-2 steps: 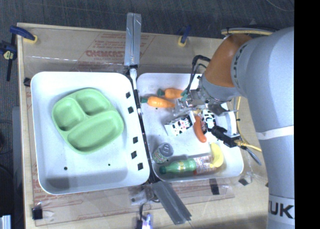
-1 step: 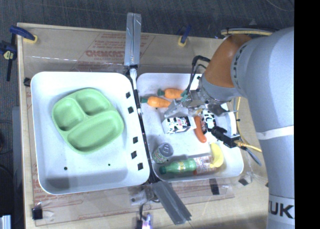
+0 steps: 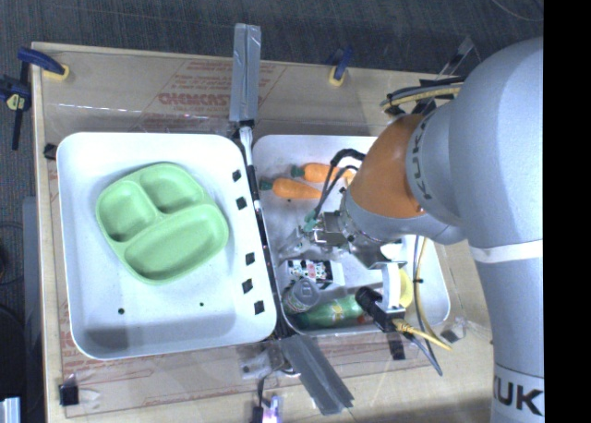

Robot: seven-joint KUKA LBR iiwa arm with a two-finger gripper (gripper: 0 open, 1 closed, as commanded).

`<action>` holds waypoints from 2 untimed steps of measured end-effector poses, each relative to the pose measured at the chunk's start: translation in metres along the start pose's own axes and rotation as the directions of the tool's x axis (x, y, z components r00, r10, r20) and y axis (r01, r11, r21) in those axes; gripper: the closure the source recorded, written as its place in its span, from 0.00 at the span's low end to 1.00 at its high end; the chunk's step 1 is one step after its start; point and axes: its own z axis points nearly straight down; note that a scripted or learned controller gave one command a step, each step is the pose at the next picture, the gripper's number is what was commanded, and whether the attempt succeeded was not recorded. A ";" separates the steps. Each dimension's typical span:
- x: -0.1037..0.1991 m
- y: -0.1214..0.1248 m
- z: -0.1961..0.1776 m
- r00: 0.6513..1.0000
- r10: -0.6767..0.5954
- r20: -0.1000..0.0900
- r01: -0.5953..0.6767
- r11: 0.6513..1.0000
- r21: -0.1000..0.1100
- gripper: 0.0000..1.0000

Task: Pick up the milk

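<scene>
Two shallow white bins (image 3: 138, 333) sit on my tabletop, and I judge I'm mid-reach: the claw (image 3: 319, 235) hangs low in the right bin just above the small white printed milk carton (image 3: 312, 271), its grip unreadable, so next I must seat it squarely.

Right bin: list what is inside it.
In the right bin lie two carrots, a green bottle, a small printed carton and a yellow item. The arm covers the bin's middle, so anything under it is hidden.
</scene>
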 end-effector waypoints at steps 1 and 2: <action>0.008 -0.036 -0.005 0.974 -0.228 0.009 0.228 0.973 -0.025 0.00; 0.034 -0.003 -0.116 0.958 -0.286 0.003 0.286 0.958 -0.004 0.00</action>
